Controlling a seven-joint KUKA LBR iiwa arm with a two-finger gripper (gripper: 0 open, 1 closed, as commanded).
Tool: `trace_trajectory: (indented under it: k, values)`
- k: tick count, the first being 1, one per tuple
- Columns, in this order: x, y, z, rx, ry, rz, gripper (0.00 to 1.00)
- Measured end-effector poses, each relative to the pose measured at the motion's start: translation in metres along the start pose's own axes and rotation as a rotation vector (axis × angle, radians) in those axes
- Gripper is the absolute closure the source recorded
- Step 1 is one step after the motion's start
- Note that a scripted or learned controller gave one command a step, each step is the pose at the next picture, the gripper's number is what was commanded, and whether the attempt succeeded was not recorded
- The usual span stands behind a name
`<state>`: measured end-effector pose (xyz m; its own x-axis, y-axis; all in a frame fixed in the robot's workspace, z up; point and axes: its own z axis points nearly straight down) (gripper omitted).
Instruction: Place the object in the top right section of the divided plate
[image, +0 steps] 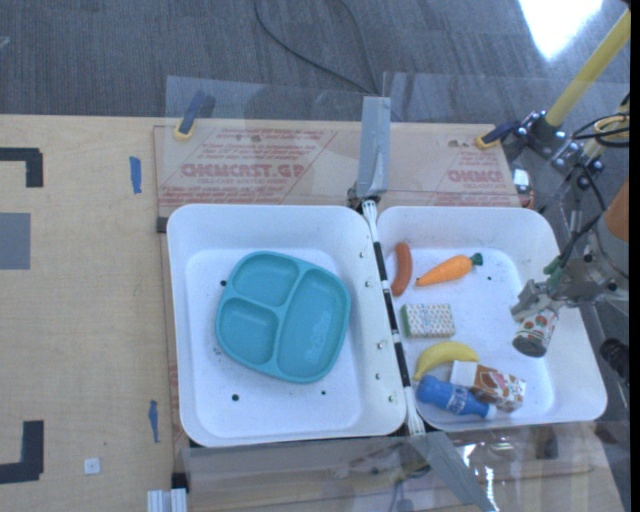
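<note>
- Two shallow white bins sit side by side on the tabletop (80, 300): the left bin (190, 250) in the middle of the frame, the right bin (570, 390) toward the right edge.
- Divided plate (283, 315): teal, three sections, lying flat and slightly turned in the left bin with nothing on it; it is the goal, so the task is judged not yet done.
- Pincer (535, 312): at the right side of the right bin, reaching in from the frame's right; a small patterned cup (533, 333) sits tilted directly at its tip. Whether the cup is truly gripped or merely touched cannot be told, nor how wide the pincer stands.
- Task's thing: judged to be that cup, well apart from the plate and still over the right bin.
- Other contents of the right bin, left as spare pick choices: a sausage (401, 268) and a toy carrot (447, 270) at the upper part, a speckled block (429, 320) in the middle, a banana (445, 354), a blue bottle (452, 398) and a brown packet (499, 386) clustered at the lower edge.
</note>
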<state>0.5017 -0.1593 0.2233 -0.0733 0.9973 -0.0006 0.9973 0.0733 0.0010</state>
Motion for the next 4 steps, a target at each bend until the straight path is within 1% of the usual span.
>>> trace_trajectory:
  k: [1, 2, 3, 4]
  values:
    - [0.080, 0.063, -0.024, -0.002, -0.001, -0.138, 1.00]
    - [0.157, 0.117, -0.042, -0.001, -0.001, -0.007, 1.00]
    - [0.210, 0.123, -0.051, -0.003, -0.001, -0.262, 1.00]
    - [0.248, 0.158, -0.027, -0.003, -0.001, -0.187, 1.00]
